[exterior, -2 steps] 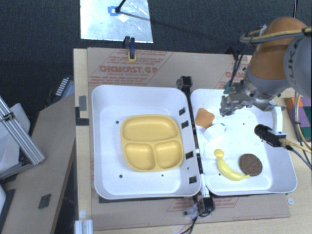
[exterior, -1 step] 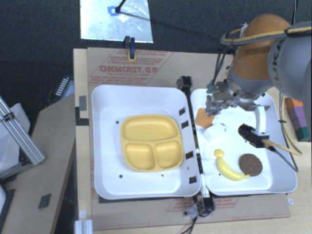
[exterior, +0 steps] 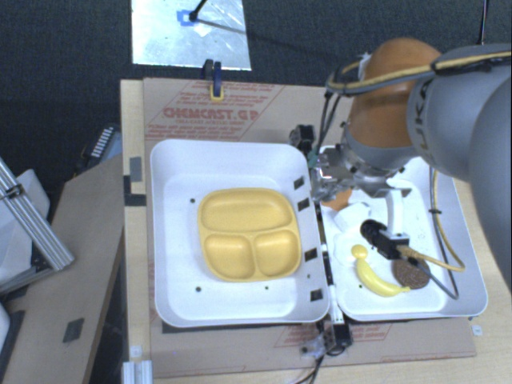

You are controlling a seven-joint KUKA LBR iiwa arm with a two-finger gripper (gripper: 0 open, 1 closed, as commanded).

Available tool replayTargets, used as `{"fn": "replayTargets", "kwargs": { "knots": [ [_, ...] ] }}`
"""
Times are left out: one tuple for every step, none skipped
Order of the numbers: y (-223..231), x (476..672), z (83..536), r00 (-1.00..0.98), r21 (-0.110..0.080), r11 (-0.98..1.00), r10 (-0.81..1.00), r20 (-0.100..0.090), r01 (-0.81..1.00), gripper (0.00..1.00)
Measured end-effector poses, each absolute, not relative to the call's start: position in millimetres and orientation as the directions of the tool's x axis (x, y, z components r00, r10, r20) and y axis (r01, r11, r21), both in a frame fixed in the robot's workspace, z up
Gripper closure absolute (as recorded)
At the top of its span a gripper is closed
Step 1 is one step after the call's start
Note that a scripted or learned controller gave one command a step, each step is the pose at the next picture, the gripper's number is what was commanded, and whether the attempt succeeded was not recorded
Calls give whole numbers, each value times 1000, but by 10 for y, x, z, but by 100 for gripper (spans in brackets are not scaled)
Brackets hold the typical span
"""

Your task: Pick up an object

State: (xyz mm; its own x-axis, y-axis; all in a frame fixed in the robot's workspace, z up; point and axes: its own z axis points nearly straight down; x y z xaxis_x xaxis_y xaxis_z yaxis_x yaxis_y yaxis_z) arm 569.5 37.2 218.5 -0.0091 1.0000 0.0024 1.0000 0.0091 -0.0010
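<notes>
Where bins sit: two; one yellow tray, one banana.

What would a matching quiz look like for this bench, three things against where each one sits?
Things:
1. tray
2. banana
3. clip

Places:
A. on the cardboard behind the bins
B. in the left bin
C. in the right bin, near its front edge

Pairs: 1-B, 2-C, 3-A
</notes>
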Motion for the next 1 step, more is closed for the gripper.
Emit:
{"fn": "replayTargets", "kwargs": {
  "knots": [
    [962, 5584, 2286, -11, 2, 11, 1000, 3, 1000, 100]
  ]
}}
